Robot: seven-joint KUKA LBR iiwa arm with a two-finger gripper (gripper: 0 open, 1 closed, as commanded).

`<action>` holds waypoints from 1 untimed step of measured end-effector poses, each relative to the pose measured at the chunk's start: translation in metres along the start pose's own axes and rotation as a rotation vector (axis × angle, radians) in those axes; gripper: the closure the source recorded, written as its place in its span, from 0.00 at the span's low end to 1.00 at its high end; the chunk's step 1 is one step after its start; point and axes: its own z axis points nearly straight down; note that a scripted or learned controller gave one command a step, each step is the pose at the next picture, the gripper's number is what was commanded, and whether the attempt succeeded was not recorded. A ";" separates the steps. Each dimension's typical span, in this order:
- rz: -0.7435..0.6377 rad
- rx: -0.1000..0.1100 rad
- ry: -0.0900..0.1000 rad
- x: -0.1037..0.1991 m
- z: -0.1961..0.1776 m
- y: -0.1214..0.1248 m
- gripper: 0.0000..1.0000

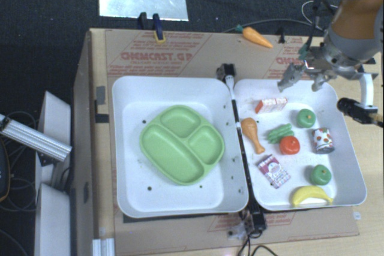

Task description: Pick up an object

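You see the arm [354, 9] entering from about 2 o'clock, its orange band high at the frame's edge and the grey wrist tilted down toward the far rim of the right bin [354, 171]. The gripper [305, 76] hangs over that bin's 12 o'clock edge with its 2 fingers [290, 77] spread apart and nothing between them.

Below it, at roughly 7 o'clock from the fingertips, you find a small red-and-white carton [271, 105] lying flat, the nearest item to the gripper. At about 6 o'clock from the gripper a green apple [305, 117] sits near the bin's far side. In the bin's middle you have a drumstick [253, 134] toward 9 o'clock, green beans [279, 132] just beside a red tomato [290, 145], and a spotted can [323, 140] at 3 o'clock. Nearer you lie a pink packet [274, 171], a second green apple [320, 174] and a banana [311, 194] at 6 o'clock.

The left bin [132, 105] holds a green divided plate [182, 144]. A carrot [257, 37] rests on the bench [180, 51] beyond the bins.
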 end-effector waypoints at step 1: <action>-0.001 0.005 0.000 -0.004 0.136 0.041 0.00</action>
